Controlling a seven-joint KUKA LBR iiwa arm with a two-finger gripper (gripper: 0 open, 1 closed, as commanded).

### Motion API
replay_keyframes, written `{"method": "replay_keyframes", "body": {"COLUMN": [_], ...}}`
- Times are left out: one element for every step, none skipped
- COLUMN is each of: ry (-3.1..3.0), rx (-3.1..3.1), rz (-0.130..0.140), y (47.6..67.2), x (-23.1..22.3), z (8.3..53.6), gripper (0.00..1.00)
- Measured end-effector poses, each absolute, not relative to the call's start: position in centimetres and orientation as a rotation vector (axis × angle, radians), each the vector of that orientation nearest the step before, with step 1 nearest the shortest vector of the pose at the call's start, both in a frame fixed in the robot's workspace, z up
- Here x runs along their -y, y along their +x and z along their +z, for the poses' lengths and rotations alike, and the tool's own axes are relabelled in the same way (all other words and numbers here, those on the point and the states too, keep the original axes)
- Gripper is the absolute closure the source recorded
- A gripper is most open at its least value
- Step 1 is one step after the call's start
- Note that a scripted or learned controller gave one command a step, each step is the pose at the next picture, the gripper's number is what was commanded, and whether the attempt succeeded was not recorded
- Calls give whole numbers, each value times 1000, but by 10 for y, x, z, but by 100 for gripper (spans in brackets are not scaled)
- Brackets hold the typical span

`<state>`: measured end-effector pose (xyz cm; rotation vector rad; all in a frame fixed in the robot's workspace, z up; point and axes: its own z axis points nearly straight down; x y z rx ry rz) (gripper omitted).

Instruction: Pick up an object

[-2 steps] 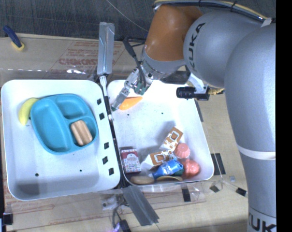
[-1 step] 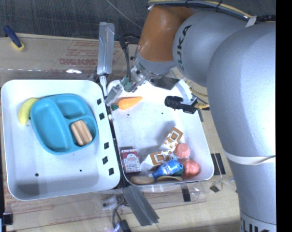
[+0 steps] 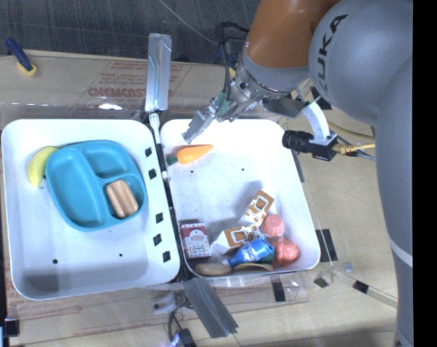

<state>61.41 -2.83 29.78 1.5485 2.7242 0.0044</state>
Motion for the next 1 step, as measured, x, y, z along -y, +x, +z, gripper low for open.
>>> {"method": "replay_keyframes", "body": {"ry": [1848], "rx": [-2551], "rz": [-11], "y": [621], "x": [2], "z": [187], "gripper": [0]}}
